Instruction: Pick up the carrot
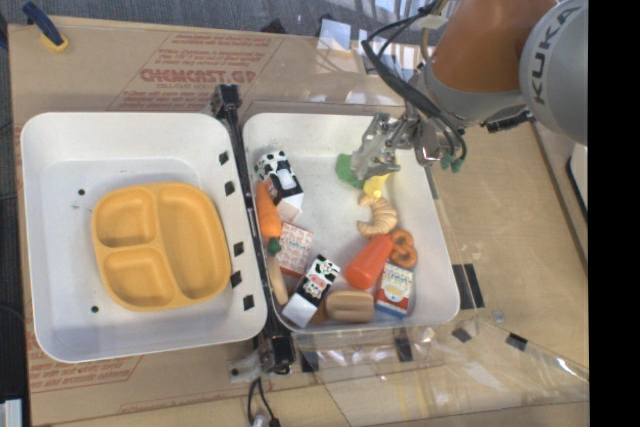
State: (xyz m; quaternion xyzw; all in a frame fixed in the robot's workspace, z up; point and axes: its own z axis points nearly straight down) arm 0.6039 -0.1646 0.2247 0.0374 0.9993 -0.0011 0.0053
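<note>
The carrot [268, 213] is orange with a green stub at its lower end. It lies lengthwise against the left wall of the right bin [437, 215], beside a cow-print milk carton [281, 180]. My gripper [379, 153] hangs over the upper middle of that bin, well to the right of the carrot and apart from it. It sits just above a green leafy toy [349, 168] and a yellow piece [375, 185]. Nothing shows in its grasp.
The right bin also holds a croissant [379, 214], a pretzel [402, 246], an orange bottle [368, 261], a second cow-print carton [313, 290], small boxes [296, 248] and a brown bun [349, 306]. A yellow divided plate [160, 244] lies in the left bin [45, 175].
</note>
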